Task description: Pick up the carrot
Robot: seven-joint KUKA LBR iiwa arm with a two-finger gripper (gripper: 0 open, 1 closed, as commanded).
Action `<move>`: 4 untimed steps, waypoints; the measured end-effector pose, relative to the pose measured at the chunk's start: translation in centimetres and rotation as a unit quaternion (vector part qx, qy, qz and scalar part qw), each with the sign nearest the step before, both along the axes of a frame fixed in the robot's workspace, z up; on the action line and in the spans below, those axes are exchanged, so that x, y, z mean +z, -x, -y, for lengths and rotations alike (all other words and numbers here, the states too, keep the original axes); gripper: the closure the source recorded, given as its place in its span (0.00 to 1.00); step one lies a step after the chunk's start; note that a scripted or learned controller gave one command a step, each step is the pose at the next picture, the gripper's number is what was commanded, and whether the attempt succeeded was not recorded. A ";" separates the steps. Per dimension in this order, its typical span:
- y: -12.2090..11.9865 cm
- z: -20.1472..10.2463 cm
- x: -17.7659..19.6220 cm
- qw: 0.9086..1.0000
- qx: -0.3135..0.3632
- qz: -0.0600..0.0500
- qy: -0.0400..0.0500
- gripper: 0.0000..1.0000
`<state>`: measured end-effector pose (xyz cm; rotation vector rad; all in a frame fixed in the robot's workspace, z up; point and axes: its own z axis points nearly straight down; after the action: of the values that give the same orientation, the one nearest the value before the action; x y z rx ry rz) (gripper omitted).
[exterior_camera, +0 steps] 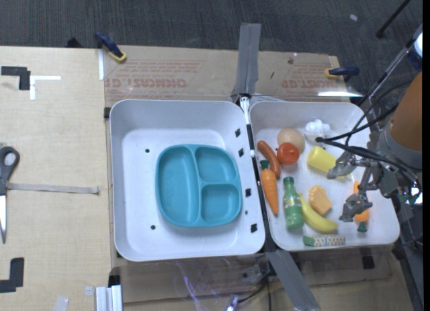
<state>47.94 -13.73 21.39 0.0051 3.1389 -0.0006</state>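
Observation:
The carrot (269,190) is orange with a green top and lies lengthwise along the left wall of the right bin (384,236). My gripper (349,187) hovers over the right part of that bin, well to the right of the carrot and apart from it. Its fingers (354,206) stand open with nothing between them. A small orange piece (363,217) lies just beside the lower finger.
Around the carrot lie a red sausage (267,150), a tomato (288,153), a green bottle (291,202), a banana (318,219) and a yellow block (321,159). The left bin (127,168) holds a blue divided plate (199,185). Cables run across the right bin's edge.

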 end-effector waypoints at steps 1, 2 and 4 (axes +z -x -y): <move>-2.3 6.6 -10.5 0.999 -0.045 0.000 0.000 0.00; -1.7 8.4 -12.1 0.969 -0.247 0.000 0.000 0.00; -1.7 1.3 -9.9 0.977 -0.215 0.000 -0.001 1.00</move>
<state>49.63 -14.99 11.50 0.6798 3.0645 0.0010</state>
